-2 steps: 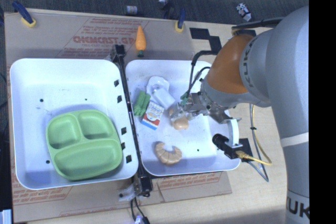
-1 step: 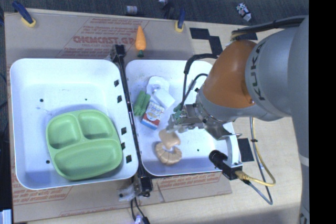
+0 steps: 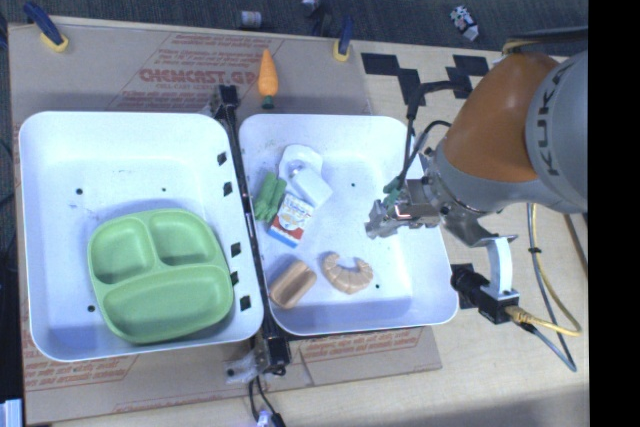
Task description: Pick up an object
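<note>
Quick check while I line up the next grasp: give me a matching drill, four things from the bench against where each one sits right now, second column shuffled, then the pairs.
Things:
1. green divided plate
2. orange carrot
3. croissant
4. pincer

Places:
A. on the cardboard behind the bins
B. over the right side of the right bin
C. in the left bin
D. near the front of the right bin, beside the tan bread roll

Pairs: 1-C, 2-A, 3-D, 4-B
</note>
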You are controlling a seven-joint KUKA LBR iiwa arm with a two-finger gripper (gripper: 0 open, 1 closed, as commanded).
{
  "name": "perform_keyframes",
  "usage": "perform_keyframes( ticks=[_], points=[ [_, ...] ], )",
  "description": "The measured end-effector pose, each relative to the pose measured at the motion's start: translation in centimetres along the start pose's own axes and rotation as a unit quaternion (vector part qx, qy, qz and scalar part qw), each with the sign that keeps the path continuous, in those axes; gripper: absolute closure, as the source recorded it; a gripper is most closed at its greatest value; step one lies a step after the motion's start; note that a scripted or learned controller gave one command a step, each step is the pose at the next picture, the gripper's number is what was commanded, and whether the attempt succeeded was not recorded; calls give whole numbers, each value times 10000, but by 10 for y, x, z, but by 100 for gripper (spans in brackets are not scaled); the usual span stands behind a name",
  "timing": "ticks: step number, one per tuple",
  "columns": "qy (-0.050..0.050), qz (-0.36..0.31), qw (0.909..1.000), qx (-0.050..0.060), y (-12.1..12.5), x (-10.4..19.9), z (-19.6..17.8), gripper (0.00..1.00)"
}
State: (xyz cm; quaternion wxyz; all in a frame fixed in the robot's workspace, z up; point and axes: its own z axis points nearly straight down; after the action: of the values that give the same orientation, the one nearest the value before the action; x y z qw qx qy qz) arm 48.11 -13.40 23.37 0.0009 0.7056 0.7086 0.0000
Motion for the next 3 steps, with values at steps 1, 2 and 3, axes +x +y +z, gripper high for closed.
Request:
perform_keyframes(
  ticks=[1,2,3],
  points=[
    [6,-6,10000,20,-5,-16,10,100],
    [2,-11,10000,-8,-3,6,-9,100],
    [5,-8,10000,20,-5,-15,9,100]
  ],
)
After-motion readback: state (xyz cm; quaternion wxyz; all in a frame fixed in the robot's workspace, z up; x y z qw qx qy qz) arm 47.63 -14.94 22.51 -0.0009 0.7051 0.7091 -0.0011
